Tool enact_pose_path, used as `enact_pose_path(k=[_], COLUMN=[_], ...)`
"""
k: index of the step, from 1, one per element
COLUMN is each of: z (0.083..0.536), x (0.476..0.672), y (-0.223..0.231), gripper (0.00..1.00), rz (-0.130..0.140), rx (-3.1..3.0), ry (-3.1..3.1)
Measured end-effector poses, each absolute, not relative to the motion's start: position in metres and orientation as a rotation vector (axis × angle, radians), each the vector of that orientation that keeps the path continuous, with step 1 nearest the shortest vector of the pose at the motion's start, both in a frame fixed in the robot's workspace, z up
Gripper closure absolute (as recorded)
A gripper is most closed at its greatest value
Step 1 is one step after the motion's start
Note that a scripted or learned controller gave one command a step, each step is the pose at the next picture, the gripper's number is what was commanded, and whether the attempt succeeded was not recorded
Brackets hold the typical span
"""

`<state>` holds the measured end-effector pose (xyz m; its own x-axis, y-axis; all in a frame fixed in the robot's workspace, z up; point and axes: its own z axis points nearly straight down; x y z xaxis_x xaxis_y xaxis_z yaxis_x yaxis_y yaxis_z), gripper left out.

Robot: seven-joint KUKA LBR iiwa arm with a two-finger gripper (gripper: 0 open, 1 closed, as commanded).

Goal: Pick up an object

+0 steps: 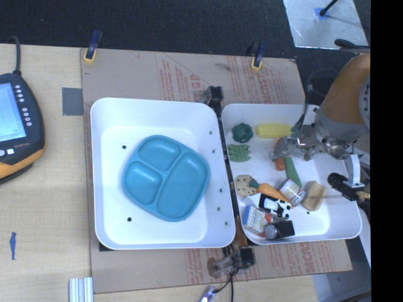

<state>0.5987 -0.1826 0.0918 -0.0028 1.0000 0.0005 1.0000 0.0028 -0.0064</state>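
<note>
The gripper (291,145), its grasp impossible to tell, is hovering over toy food in the right bin (343,222) beside a yellow corn cob (272,130).

We see two bins side by side on the bench (50,194), the left bin (107,115) touching the right bin (340,228) along their shared edge. A divided plate (165,177) lies in the middle of the left bin. In the right bin, a round toy (242,132) sits at the far left corner, with a corn cob (272,130) just to its right and a leafy piece (238,152) just in front of it. Toward the near side lie a carrot (271,190), a can (291,192) to its right, and a carton (254,219) at the near left. The gripper (301,145) hangs over the bin's far middle, beside the corn cob. A handheld pendant (17,128) rests on the bench well left of both bins.
</note>
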Motion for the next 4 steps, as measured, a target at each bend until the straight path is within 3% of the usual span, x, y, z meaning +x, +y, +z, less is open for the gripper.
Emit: enact_pose_path(k=[1, 2, 3, 4], z=[0.092, 0.092, 0.102, 0.102], x=[0.581, 0.577, 0.578, 0.578], y=[-0.136, -0.145, -0.146, -0.147], gripper=[0.0, 0.0, 1.0, 0.0], rz=[0.006, 0.007, 0.01, 0.011], rx=[-2.212, -2.212, -2.209, -2.208], ry=[-2.226, -2.224, -2.227, -2.227])
